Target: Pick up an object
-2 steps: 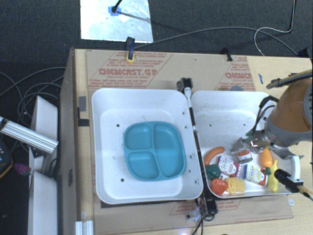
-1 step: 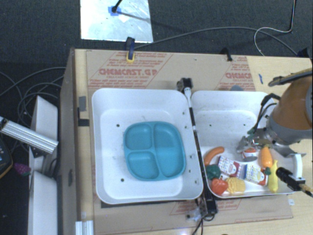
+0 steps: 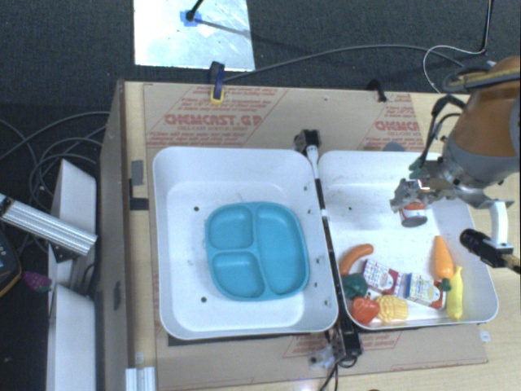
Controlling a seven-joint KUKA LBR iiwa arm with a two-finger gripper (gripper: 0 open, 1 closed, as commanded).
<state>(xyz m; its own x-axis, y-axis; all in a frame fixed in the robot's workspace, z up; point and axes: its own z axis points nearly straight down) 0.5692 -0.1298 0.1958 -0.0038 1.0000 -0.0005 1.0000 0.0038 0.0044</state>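
Two shallow white bins sit side by side on the bench, the left bin (image 3: 175,243) holding a blue divided plate (image 3: 256,249) that lies flat near its middle, three compartments facing up. The right bin (image 3: 358,177) carries a cluster of toy food along its near edge and right side: a sausage (image 3: 355,257) lying at a slant just right of the divider between the bins, a dark green piece (image 3: 353,285) below it, a red piece (image 3: 365,310) in the near corner touching a yellow corn cob (image 3: 393,308), and a red and white packet (image 3: 402,284) lying flat between the sausage and the right wall. Further right an orange carrot (image 3: 442,258) stands along the wall with a yellow banana (image 3: 454,292) just below it, the two close together. The arm (image 3: 488,133) reaches in from the right, its orange band above the grey wrist, and the gripper (image 3: 413,199) hangs over the far right part of the right bin. A small red and white object (image 3: 414,214) lies directly under the gripper, well apart from the other toys. Whether the fingers are apart or closed, and whether they touch that object, I cannot tell from this angle.
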